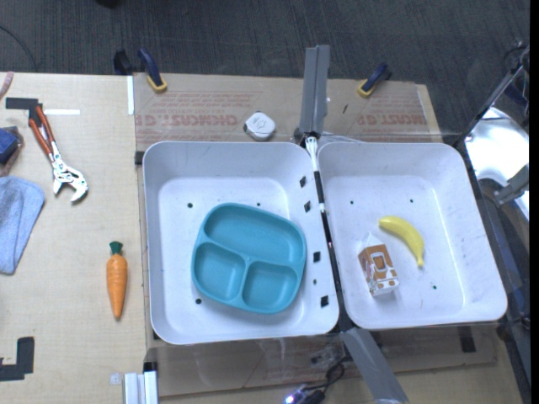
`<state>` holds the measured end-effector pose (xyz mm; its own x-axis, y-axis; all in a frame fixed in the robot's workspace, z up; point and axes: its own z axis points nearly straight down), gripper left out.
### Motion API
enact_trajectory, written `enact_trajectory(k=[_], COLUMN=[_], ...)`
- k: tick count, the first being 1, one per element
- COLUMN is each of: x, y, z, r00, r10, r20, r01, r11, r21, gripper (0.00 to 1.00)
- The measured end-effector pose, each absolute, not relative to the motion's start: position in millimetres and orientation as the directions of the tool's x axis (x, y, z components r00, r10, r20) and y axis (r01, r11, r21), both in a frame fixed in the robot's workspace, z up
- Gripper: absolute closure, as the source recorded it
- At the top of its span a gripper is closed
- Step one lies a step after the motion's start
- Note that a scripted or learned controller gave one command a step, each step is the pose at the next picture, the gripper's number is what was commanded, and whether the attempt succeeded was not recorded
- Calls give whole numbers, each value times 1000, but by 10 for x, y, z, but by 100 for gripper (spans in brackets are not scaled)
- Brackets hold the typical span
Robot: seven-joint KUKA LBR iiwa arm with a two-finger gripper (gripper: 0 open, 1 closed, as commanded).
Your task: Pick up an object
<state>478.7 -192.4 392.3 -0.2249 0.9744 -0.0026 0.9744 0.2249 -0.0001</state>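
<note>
Banana (404,236) lies in the right bin (472,305), lower right of the frame, just beside a small carton (378,269); a blue plate (249,258) sits in the left bin (156,251). The pincer's state I cannot tell. Nothing looks grasped yet, so the approach is probably the step now: come down over one object.

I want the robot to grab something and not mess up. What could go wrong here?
The banana and the small carton lie very close together in the right bin, so reaching for one might bump or drag the other. The teal divided plate in the left bin is wide and flat, which probably makes it hard for two fingers to pinch. The toy carrot lies outside both bins, maybe out of reach.
</note>
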Motion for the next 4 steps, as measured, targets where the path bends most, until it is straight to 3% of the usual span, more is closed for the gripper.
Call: enact_trajectory(k=[1,2,3,4], x=[5316,5116,5258,5342], y=[-2220,-1685,-2229,-1365], z=[4411,2834,4025,2280], r00=[-153,-259,-171,-94], r10=[988,966,985,996], r20=[-3,0,-3,0], r01=[988,966,985,996], r11=[153,259,171,94], r21=[-1,-2,0,-3], gripper=[0,0,0,0])
